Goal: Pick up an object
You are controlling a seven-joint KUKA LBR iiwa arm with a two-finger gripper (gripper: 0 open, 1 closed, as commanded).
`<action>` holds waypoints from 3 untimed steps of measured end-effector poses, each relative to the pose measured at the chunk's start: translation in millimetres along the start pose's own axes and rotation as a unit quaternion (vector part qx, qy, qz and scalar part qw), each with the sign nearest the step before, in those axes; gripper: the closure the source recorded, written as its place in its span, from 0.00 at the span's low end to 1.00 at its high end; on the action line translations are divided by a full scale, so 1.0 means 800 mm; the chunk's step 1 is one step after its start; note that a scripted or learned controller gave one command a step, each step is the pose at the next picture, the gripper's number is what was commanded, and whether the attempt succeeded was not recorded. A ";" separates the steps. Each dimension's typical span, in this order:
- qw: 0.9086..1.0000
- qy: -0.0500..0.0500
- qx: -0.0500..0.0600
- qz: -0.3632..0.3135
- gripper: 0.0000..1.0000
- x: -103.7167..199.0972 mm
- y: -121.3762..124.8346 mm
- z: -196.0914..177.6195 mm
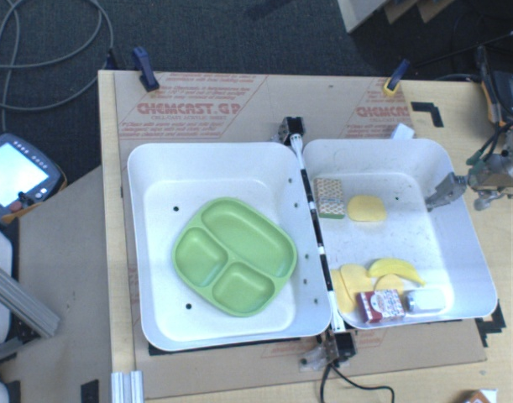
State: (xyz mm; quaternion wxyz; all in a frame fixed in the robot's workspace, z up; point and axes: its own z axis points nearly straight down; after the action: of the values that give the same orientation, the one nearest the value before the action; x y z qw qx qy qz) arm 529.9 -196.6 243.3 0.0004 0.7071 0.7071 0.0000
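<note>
Two white bins sit side by side on the bench. The left bin (147,175) carries one item: a green divided plate (234,256), lying flat a little toward the bin's near edge, its three compartments facing up.

The right bin (458,250) carries the loose objects. Near its far left corner, against the shared wall, lies a small patterned sponge (329,197). Just beside it, toward the bin's middle, sits a pale yellow round piece (367,209). Along the near edge lies a cluster: a banana (395,269), a yellow flat piece (350,285) touching the left wall, a red and white packet (381,306) at the near edge, and a white bottle (427,300) just beside the packet, toward the near right corner.

The gripper (445,192) stands at the right bin's far right edge, above the rim, well apart from every object. Nothing is visible between its fingers. Whether the fingers are spread or closed cannot be told from here.

A blue clamp (144,68) grips the bench's far left corner.
</note>
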 end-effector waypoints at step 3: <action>1.000 0.000 0.000 0.000 0.00 0.022 0.057 0.198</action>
State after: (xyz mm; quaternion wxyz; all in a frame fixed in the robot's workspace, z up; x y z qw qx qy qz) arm 575.3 -179.3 84.7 0.0008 0.7072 0.7070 -0.0002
